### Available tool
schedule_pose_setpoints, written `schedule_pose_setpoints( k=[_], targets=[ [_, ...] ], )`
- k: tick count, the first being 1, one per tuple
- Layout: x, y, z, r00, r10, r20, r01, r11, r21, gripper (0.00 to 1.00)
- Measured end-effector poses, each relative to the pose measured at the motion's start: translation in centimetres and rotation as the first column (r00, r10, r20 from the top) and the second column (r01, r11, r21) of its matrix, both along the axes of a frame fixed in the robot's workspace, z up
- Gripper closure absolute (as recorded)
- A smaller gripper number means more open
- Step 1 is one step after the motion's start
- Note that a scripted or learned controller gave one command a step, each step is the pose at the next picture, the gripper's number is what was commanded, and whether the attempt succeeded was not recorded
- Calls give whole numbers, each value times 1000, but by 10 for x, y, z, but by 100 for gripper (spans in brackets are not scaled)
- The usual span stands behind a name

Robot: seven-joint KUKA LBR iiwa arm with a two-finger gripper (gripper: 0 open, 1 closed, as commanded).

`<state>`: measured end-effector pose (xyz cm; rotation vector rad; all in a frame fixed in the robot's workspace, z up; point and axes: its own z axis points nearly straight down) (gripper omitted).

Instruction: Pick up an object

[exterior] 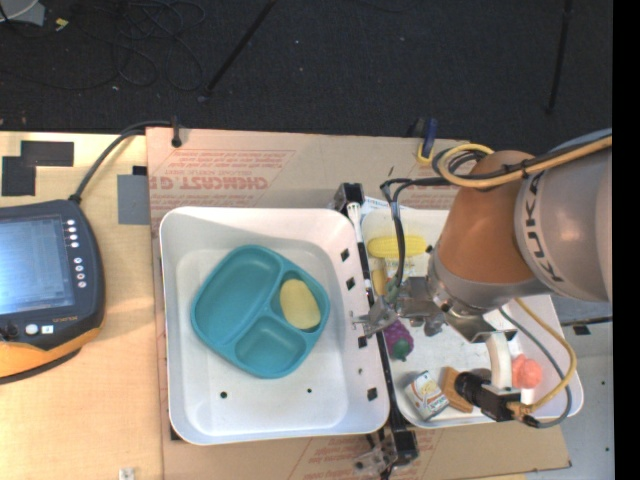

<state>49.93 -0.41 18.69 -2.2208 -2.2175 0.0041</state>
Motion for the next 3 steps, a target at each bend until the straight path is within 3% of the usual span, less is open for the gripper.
schedule_pose_setpoints(
  k=[1,2,3],
  targets=[
    [53,-49,0,1000,-1,4,1,1000,-2,0],
    [19,-176,-29,1000,-10,-3,10,1000,-4,0],
    [-26,-121,-102,1000,-2,1,2,1000,2,0]
  ],
)
